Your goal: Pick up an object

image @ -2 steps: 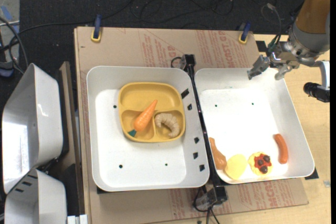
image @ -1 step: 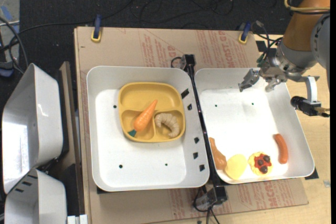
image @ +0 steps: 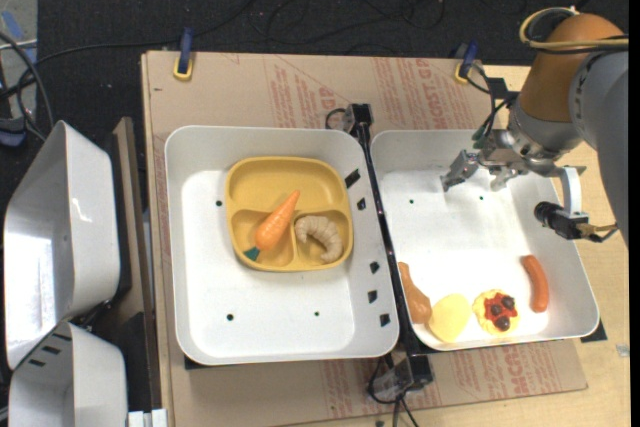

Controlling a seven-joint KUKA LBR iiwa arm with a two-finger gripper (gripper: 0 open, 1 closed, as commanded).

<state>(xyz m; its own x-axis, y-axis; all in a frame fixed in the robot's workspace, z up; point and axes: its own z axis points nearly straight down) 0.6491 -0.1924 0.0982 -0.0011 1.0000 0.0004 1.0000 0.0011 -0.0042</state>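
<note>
Gripper [image: 478, 172] hangs over the upper part of the right bin [image: 440, 215], fingers look spread, nothing between them. Arm [image: 570, 85] comes in from the right w/ the orange band above the wrist.

Candidates all sit along the near edge of the right bin, well apart from the gripper: a red sausage [image: 537, 282] near the right wall, a small pizza-like piece w/ red and dark toppings [image: 497, 311], a yellow round piece [image: 450, 316] just beside it, and a tan drumstick-shaped piece [image: 413, 291] close against the left wall. Left bin [image: 200, 215] holds a yellow divided plate [image: 250, 180] w/ a carrot [image: 277, 221] and a pale shrimp-like piece [image: 321, 236] in its compartments — farther off, and the plate ridges would get in the way.

Judgement: step in hand is the approach, grasp not yet begun. Best bet is prob the sausage — it lies alone on bare floor, w/ room on both long sides. Line the fingers up across its short axis, centre over the middle, descend straight, close only once low enough to straddle it. Risks: it's near the bin wall, so a finger could catch the rim; round toy may roll or squirt out if pinched off-centre. Drumstick and yellow piece sit too tight to wall and neighbours for a clean straddle.
</note>
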